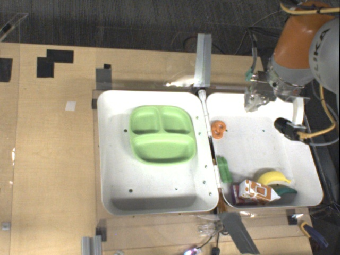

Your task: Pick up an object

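Observation:
The right bin [297, 153] holds a small orange object [218, 128] by its left wall, a green object [223, 169] lower along that wall, a yellow banana [273, 178] and a brown-and-white carton [256, 192] near the front right corner, with a dark teal thing [288, 192] beside them. My gripper [256, 99] hangs over the bin's far edge, well above and behind the objects, with nothing seen between its fingers.
The left bin [114, 190] carries a green divided tray [161, 133]. A metal post [203, 57] stands behind the wall between the bins. Cables and a black fitting [287, 126] hang off the arm over the right bin's right side.

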Robot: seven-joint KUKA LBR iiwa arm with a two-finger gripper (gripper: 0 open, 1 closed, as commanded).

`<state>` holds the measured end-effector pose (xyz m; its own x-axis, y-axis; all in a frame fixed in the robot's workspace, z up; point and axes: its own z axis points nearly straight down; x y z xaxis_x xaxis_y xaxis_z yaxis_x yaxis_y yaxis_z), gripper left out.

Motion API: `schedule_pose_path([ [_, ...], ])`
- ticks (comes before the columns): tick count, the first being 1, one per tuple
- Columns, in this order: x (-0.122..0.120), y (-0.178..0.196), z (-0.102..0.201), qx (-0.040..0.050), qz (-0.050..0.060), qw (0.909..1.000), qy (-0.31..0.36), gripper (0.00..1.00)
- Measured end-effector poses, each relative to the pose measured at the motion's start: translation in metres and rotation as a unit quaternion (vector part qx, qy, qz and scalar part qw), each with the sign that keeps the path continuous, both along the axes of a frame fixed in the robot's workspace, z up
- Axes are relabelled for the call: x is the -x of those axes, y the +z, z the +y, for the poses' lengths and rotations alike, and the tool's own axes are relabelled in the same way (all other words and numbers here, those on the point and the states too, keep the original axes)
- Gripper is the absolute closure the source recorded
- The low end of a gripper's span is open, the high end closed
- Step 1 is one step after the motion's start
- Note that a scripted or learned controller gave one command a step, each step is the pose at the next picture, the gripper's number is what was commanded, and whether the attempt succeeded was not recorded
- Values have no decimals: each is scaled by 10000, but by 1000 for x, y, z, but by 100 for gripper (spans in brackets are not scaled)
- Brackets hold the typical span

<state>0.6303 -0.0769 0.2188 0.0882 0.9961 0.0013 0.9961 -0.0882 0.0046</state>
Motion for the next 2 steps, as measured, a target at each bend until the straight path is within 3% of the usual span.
schedule_pose_path([
  [1,0,0,0,1,0,10000,-2,0],
  [2,-30,23,-45,16,-12,9980,632,0],
])
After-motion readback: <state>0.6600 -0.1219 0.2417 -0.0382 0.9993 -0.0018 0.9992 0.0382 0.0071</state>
